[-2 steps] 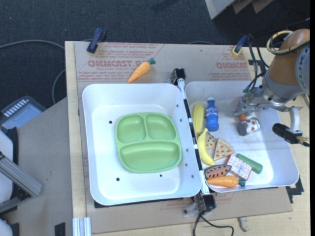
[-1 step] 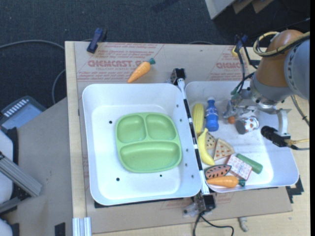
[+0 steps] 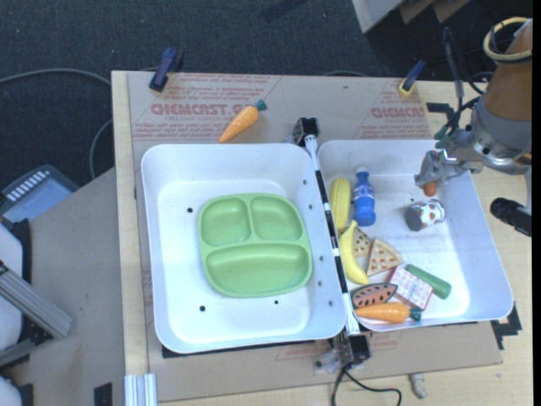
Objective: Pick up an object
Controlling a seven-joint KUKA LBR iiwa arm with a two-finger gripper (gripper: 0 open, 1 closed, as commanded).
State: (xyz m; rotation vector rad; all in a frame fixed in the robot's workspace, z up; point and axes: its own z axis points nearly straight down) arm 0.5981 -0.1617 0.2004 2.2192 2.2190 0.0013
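My pincer (image 3: pixel 429 178) sits at the right of the frame, over the upper part of the right bin (image 3: pixel 482 252). Its fingers are blurred from this angle — I cannot tell whether they are spread or closed. A small orange bit shows at the tip, but whether anything is held there I cannot tell.

Just below the pincer, apart from it, lies a small grey-and-white object (image 3: pixel 423 216) with a red spot. Along that bin's left side: a corn cob (image 3: pixel 339 203), a blue bottle (image 3: pixel 363 199), a banana (image 3: pixel 350 255). Lower down — sandwich wedges (image 3: pixel 377 255), a green marker (image 3: pixel 428 278), a pink packet (image 3: pixel 413 291), a carrot (image 3: pixel 385 313).

The left bin (image 3: pixel 169 252) holds a green divided plate (image 3: pixel 254 244). Another carrot (image 3: pixel 239 122) lies on the board at upper left, outside both bins.
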